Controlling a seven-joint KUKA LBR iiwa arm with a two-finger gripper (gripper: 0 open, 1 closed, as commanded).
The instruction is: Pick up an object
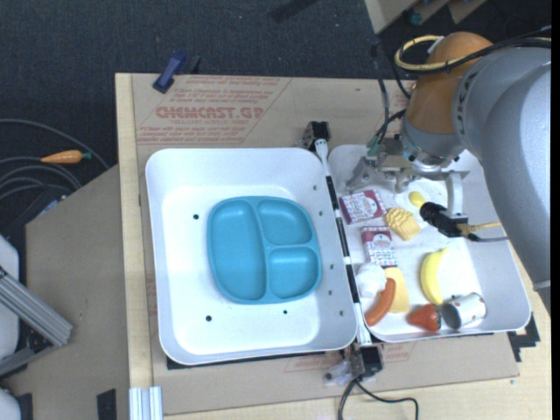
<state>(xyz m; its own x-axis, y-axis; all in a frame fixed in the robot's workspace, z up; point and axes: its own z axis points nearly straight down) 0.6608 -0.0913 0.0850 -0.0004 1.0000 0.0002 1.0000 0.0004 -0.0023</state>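
I saw the tool (391,170) low over the right bin's (494,278) far end, grip state unreadable; red-printed brown desk (262,90), dark carpet (131,16), small orange item (63,157) on the floor.

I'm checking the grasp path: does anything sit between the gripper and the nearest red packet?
Nothing visible does. The gripper hangs at the right bin's far end, directly by the red packet, which lies uncovered.

Grey arm (516,112) from right, orange-banded wrist (442,90), claw (391,171) pointing down
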